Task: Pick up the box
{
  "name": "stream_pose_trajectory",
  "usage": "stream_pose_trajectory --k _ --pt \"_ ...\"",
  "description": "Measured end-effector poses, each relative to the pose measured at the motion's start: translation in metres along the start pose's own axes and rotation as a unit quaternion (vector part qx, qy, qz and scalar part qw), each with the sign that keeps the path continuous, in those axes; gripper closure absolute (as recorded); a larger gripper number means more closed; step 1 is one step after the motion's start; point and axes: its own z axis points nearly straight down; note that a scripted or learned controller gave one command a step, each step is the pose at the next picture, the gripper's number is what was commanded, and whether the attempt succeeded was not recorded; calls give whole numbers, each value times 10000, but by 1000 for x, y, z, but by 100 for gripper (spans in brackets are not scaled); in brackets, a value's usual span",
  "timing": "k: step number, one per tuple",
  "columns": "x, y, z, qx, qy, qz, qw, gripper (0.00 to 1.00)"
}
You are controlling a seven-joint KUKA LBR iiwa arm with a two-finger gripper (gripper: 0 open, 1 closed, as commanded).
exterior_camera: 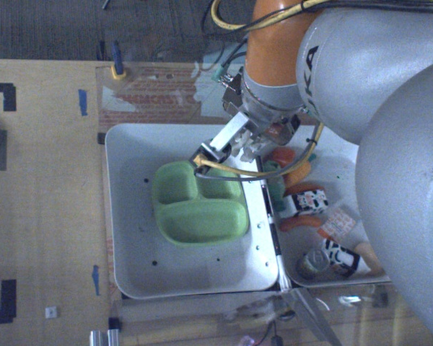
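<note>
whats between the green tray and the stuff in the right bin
In the camera view, the two bins' white rims run between the green divided tray and the clutter in the right bin. The gripper hangs above the tray's upper corner.

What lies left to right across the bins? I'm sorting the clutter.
Green tray → black-and-white toy → can → red-patterned packet.

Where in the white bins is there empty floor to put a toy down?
The left bin has bare floor in front of the green tray, toward its near wall, and along its left wall. The right bin is crowded: a can, a black-and-white box and other bits sit close together. The claw hangs above the tray's far edge.
</note>
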Motion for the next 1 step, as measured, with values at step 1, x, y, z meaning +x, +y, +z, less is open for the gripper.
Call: stream_pose_trajectory --k 1 --pt "31 -50 -54 -16 13 537 9986 100"
